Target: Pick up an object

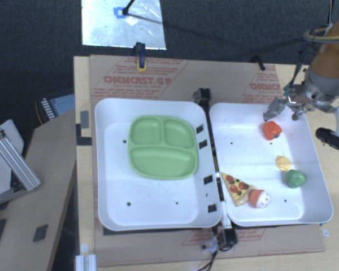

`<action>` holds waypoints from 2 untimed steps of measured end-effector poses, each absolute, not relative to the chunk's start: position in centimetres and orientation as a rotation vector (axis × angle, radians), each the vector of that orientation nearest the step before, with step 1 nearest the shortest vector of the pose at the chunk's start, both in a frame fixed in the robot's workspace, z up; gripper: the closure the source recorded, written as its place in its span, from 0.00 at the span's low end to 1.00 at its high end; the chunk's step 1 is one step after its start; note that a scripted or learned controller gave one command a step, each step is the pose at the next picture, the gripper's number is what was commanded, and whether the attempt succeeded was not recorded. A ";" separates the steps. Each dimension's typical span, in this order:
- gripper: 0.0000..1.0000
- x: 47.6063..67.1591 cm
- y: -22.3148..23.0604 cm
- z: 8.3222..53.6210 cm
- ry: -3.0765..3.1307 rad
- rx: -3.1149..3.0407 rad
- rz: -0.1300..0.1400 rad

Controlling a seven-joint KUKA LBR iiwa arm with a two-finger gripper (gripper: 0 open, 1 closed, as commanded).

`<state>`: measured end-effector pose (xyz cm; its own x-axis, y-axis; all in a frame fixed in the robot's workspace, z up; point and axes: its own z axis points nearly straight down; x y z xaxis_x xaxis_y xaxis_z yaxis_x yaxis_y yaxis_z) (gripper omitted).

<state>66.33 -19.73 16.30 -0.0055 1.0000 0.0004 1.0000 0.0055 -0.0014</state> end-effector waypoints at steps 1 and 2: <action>0.00 65.7 -19.0 10.4 -2.226 -2.213 0.002; 0.00 65.8 -19.0 8.4 -2.229 -2.215 0.000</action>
<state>65.83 -18.97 8.44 -0.0063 1.0000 -0.0008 1.0000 0.0063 0.0010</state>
